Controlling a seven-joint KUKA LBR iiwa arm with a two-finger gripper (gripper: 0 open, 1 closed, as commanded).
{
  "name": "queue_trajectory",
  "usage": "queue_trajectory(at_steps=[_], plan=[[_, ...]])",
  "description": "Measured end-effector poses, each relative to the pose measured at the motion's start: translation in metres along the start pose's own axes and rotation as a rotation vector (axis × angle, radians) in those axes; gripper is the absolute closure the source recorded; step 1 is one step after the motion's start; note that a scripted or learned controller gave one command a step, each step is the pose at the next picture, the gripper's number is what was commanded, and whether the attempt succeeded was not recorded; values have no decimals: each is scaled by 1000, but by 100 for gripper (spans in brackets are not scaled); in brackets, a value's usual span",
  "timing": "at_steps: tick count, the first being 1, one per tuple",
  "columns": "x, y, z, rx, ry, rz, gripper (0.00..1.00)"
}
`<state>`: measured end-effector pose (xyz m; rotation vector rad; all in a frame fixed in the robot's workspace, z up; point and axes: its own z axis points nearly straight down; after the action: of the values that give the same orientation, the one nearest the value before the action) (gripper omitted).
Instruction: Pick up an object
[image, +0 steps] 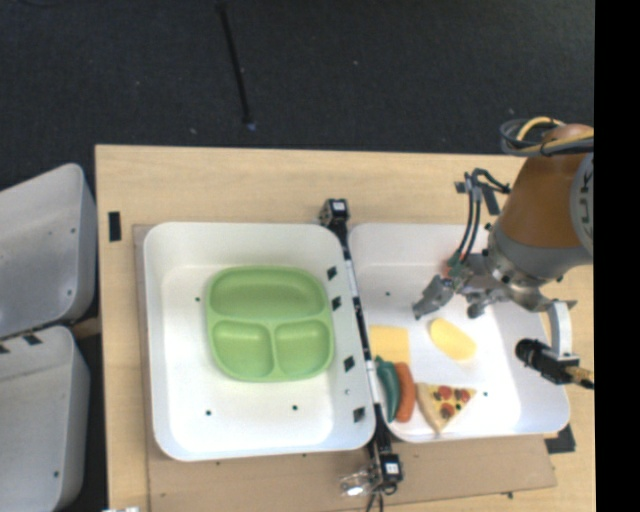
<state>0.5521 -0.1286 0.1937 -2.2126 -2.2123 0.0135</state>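
My gripper (455, 301) hangs over the right bin (400, 250), its two grey fingers spread apart with nothing between them. Just below and to the right of the fingertips lies a yellow lemon-shaped piece (452, 340). A pale yellow cheese square (389, 344) lies to the left of it. Along the bin's left wall rests an orange carrot with a green top (397, 387). A pizza slice (443, 404) sits near the bin's front edge.
The left bin (180, 420) holds a green divided plate (269, 322). A black divider with clips (350, 300) runs between the two bins. The wooden bench (250, 180) surrounds them.
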Motion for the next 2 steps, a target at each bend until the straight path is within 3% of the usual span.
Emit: queue_trajectory(at_steps=[1,2], plan=[[0,3,-7,-13,-2,-3,0],[-9,4,41,-7,-4,0,0]])
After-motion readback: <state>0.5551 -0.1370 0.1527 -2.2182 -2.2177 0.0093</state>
